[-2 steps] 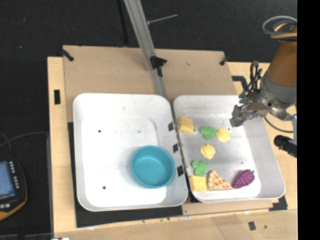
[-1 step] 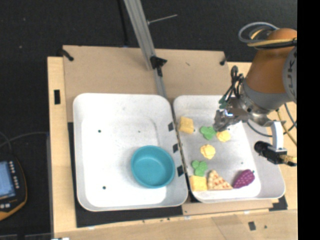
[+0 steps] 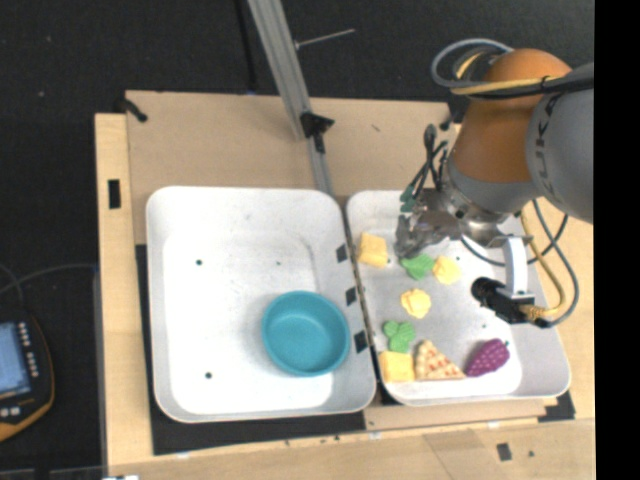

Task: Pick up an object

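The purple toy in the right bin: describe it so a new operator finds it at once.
Start at the right bin, the one the arm reaches into, and go to its near right corner. The purple grape bunch lies there, just right of the pizza slice. It is the sole purple piece; its neighbours are yellow, green or orange.

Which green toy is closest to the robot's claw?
The green toy at the top of the right bin, right under the gripper. The other green toy lies lower down, beside the pizza slice.
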Available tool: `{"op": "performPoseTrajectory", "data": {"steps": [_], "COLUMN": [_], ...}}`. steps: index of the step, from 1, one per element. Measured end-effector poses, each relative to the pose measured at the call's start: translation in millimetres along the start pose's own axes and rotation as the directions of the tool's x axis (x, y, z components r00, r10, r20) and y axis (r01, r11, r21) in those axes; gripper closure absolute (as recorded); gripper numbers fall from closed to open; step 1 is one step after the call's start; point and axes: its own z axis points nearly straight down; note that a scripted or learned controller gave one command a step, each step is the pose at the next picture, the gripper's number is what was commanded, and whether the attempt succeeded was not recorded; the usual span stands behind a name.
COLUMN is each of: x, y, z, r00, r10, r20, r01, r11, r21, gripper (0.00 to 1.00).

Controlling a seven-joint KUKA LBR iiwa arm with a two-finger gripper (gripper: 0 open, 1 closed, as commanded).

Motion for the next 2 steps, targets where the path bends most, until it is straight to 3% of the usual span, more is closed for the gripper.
{"op": "performPoseTrajectory", "data": {"steps": [1,2], "x": [51,94], "y": [2,-14], "z": [-7,1], "r00": [1.0,1.0], "r10": [0.002,0.005], "r20": [0.0,0.001], "r01": [-0.002,-0.005], "r11": [1.0,1.0], "r21": [0.0,0.002], "gripper": [1.0,1.0]}}
